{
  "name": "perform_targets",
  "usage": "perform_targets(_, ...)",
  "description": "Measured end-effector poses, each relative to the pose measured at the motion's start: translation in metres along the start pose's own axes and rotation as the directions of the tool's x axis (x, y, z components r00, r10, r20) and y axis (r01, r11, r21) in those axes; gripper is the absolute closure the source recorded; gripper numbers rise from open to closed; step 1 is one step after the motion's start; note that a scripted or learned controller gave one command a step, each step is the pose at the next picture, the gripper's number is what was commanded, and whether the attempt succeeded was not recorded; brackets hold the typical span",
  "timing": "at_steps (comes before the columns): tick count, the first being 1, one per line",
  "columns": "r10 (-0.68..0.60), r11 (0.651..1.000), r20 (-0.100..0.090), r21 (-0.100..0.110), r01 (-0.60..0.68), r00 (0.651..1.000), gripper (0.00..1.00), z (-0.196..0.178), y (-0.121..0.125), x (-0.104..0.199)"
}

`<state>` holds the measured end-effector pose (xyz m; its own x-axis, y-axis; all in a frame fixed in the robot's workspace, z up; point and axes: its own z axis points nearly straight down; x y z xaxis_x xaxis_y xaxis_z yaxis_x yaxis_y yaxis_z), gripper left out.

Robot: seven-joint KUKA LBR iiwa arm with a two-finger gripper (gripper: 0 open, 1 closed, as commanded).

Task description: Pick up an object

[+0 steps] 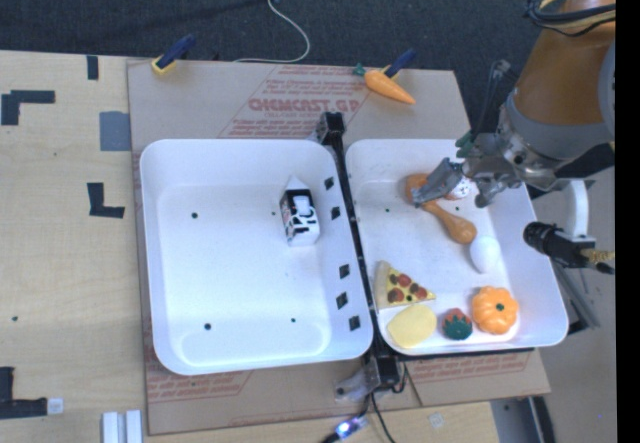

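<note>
Left of my view: pale wooden bench (60,261) with dark tape marks; dark carpet beyond its far edge. A brown cardboard sheet (290,111) with red print lies under both bins, clipped at the back by a blue clamp (173,53). Left bin (180,331), smooth white plastic, shallow, rounded corners; in it a small black-and-white milk carton (299,215) near the divider. A toy carrot (388,86), orange and tapered, lies on the cardboard behind the bins. Right bin (540,316): a pizza slice (401,286), a pale yellow lump (411,325), a small red-and-green piece (457,324), a ribbed orange pumpkin (494,310), a white egg (484,253), a brown drumstick (445,215). Gripper (440,186) sits low over the drumstick's fat end; fingers a little apart, tips at or just beside it; I cannot tell if they touch.
</note>
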<state>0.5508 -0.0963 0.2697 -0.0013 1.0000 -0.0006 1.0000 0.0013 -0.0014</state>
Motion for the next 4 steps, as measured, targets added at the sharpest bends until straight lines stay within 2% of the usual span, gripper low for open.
perform_targets(1,-0.001,1.000,0.000,0.001,0.001,1.000,1.00,-0.010,0.000,0.001)
perform_targets(2,0.000,1.000,-0.002,0.001,0.000,1.000,1.00,-0.039,-0.069,0.013)
perform_targets(3,0.000,1.000,-0.001,0.003,0.000,1.000,1.00,-0.017,-0.067,0.024)
perform_targets(4,-0.001,1.000,-0.003,0.009,0.001,1.000,1.00,0.082,-0.068,0.050)
